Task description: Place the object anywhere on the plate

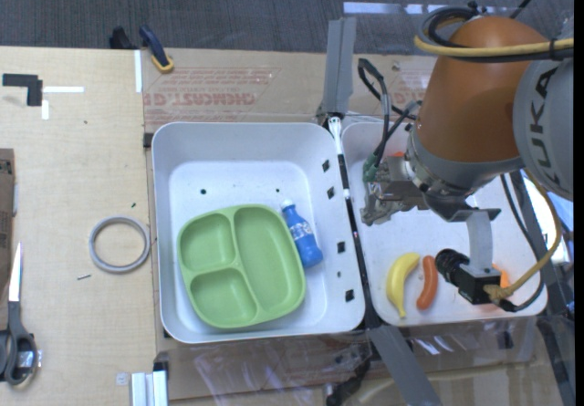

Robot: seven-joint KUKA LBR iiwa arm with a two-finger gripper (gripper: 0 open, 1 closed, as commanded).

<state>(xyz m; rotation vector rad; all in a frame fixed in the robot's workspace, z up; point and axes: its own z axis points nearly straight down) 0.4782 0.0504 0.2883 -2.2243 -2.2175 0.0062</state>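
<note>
In right bin: banana, sausage | pincer above, grip state unclear | plate left bin

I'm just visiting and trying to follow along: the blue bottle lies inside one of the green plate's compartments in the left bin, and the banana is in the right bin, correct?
Not quite. The camera view shows the blue bottle lying beside the green plate, against its right rim on the left bin floor, not inside a compartment. The rest holds: the banana is in the right bin.
</note>
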